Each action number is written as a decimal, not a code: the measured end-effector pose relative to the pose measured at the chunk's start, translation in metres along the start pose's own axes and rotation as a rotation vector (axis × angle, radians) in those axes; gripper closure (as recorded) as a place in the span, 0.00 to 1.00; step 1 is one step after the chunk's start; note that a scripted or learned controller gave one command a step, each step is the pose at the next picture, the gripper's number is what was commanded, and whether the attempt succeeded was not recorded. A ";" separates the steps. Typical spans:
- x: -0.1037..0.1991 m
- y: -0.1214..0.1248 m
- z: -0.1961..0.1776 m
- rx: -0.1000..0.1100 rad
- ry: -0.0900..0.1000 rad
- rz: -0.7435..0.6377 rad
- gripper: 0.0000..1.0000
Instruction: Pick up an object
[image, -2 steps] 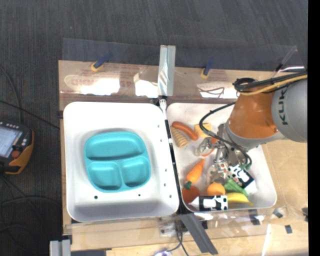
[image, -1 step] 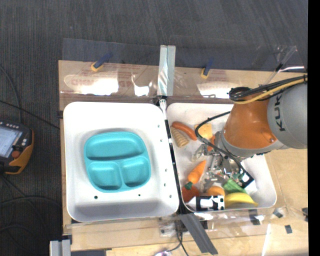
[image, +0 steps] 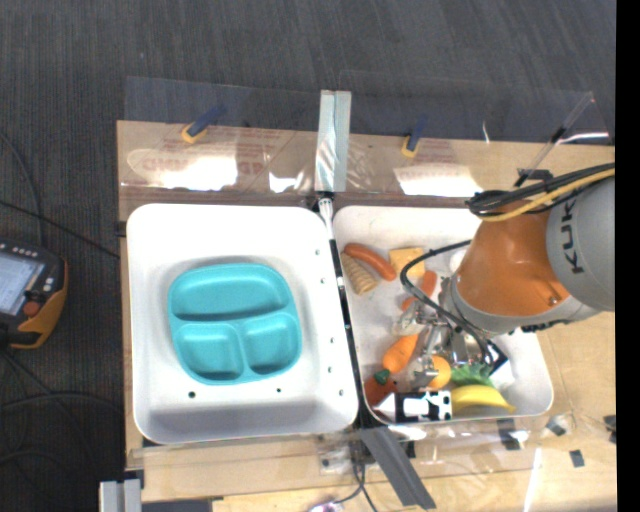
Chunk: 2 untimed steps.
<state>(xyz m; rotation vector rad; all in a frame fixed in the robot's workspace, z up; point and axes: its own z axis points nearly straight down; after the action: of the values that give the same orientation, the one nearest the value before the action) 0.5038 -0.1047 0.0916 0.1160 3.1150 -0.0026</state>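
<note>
While the two-finger gripper (image: 432, 352) is hanging low in the right white bin (image: 530, 395), finger state unclear, it should be centring over the orange plastic carrot (image: 399, 353) just left.

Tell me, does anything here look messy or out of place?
Nothing looks spilled or broken. The right bin holds a jumbled heap of toy food: a hot dog, a carrot, a banana. The left bin holds a teal tray, lying slightly askew.

Glossy white plastic bins (image: 150, 300), smooth teal plastic tray (image: 235, 320)
</note>
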 end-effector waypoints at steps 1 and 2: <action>0.006 0.002 0.000 0.003 0.001 0.112 0.00; 0.011 0.007 -0.001 0.005 -0.008 0.199 0.00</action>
<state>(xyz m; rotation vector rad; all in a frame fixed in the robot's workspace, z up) 0.4934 -0.0972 0.0921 0.4244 3.0799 -0.0068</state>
